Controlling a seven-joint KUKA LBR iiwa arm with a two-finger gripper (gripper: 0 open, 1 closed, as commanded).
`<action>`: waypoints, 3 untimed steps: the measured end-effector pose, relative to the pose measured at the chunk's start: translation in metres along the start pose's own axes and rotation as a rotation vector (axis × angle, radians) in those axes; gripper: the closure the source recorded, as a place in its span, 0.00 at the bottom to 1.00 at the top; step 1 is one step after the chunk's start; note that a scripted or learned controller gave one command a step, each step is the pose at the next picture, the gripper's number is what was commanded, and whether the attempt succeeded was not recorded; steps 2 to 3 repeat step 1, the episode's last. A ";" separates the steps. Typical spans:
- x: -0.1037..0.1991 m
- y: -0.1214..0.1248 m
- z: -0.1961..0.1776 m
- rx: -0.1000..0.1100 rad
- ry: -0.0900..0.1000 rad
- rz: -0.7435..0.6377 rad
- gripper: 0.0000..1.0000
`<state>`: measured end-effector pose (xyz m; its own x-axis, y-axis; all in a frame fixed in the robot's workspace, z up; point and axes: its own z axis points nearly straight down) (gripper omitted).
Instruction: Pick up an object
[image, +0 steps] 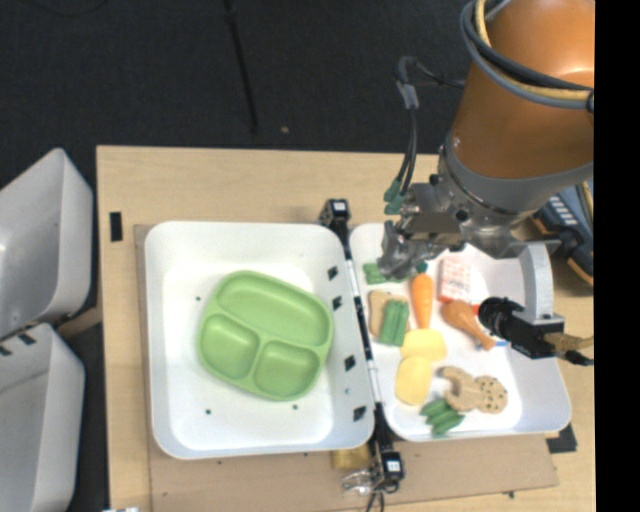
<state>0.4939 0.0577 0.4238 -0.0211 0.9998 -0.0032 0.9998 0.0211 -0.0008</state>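
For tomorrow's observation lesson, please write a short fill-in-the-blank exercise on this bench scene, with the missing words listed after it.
1. The green tray lies in the ____ bin.
2. The tray has ____ compartments.
3. The carrot is coloured ____.
4. The hand is over the ____ bin.

Missing words: left; three; orange; right
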 end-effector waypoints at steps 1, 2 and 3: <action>-0.001 0.001 -0.010 0.001 -0.002 -0.011 1.00; -0.001 0.001 -0.010 0.001 -0.002 -0.011 1.00; -0.001 0.001 -0.010 0.001 -0.002 -0.011 1.00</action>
